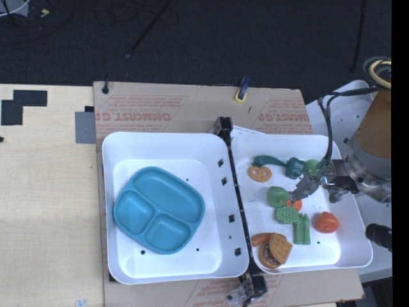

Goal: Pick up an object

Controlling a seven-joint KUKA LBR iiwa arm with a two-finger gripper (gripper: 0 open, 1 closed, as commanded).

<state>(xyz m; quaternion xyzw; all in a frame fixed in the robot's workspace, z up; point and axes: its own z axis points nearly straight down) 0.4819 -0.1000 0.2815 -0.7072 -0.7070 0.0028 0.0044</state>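
Observation:
The right bin (348,254) holds several toy foods. Among them are a pretzel (259,173), a teal piece (284,164), a round green piece (277,196), a bumpy green piece (295,223), a red tomato (326,222), and a burger (277,249) beside a sausage (260,238). My gripper (301,192) reaches in from the right and sits low over the middle of this bin. Its tip is just right of the round green piece and above a small red-orange piece (294,204) that it partly hides.
The left bin (128,149) carries a blue divided plate (159,209). A black divider (234,190) separates the bins. Both bins rest on cardboard (166,107), with a blue and yellow clip (242,89) at its far edge. Cables and the arm's base (374,139) stand at the right.

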